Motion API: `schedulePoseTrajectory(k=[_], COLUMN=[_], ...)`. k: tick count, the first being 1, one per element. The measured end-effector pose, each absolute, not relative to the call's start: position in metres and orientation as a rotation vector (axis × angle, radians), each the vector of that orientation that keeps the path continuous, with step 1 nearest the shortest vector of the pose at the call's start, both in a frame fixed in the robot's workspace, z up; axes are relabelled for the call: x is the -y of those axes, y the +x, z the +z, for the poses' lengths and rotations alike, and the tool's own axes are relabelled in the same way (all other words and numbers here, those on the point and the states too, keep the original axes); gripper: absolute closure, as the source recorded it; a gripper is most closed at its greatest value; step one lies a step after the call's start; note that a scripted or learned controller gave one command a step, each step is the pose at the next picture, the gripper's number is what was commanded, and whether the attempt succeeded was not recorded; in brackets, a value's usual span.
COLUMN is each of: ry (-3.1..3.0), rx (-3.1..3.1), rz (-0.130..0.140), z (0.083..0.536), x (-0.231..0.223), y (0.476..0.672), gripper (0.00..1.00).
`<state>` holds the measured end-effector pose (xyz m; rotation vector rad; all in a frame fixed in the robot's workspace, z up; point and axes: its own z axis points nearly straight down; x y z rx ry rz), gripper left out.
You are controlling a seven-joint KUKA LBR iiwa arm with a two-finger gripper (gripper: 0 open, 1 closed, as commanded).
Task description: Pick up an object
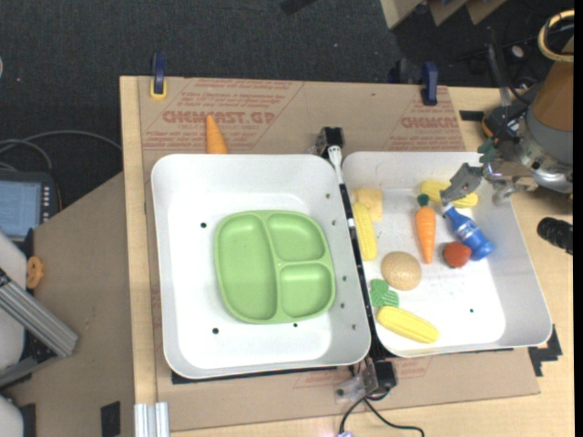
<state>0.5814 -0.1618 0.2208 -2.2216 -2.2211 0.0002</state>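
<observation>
White right bin (pixel 519 326) held the candidates: carrot (pixel 425 230), blue bottle (pixel 469 231), red ball (pixel 456 256), corn cobs. Pincer (pixel 465 186) was seen at the far right of that bin, just above the bottle; spread or pressed together could not be told. Nothing was seen gripped. Judged: approach done, grasp and lift left.

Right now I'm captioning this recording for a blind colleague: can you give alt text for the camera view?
The gripper hovers over the right bin, among toy foods including a carrot, blue bottle and corn cob. The left bin holds a green divided plate.
</observation>
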Motion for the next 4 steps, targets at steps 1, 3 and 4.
schedulePoseTrajectory(k=[1, 3, 4], ry=[-2.222, -2.218, -2.214], rx=[2.222, 2.216, 2.219], rz=[0.002, 0.005, 0.002], z=[0.101, 0.085, 0.084], x=[0.198, 0.202, 0.146], y=[0.627, 0.589, 0.546], gripper=[0.0, 0.0, 0.0])
